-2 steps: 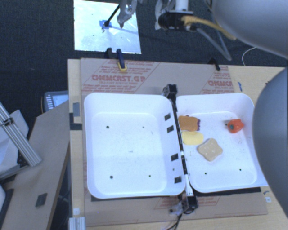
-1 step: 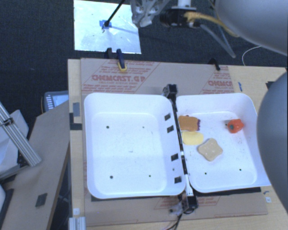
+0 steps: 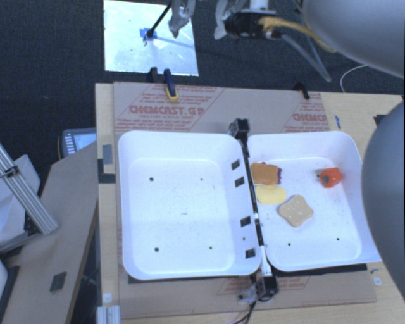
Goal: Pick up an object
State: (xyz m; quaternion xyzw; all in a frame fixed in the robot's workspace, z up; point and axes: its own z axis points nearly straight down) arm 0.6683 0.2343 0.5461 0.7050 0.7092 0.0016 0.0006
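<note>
Bench: pale wooden bench top [image 3: 104,114], seen from above at a slant.
Sheet: brown cardboard-coloured sheet with red printed lettering [image 3: 190,107], lying flat on the bench under both bins.
Left bin: shallow white plastic bin [image 3: 126,209], resting on the sheet.
Right bin: shallow white plastic bin [image 3: 316,253], just beside the left one, their inner rims touching.
Clamp: small yellow and blue clamp [image 3: 171,88] at the sheet's far edge.

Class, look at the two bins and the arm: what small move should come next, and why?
Probably swing the tool down over the right bin. It hangs beyond the bench, while the bread-like slice, orange piece and yellow disc lie there.
</note>
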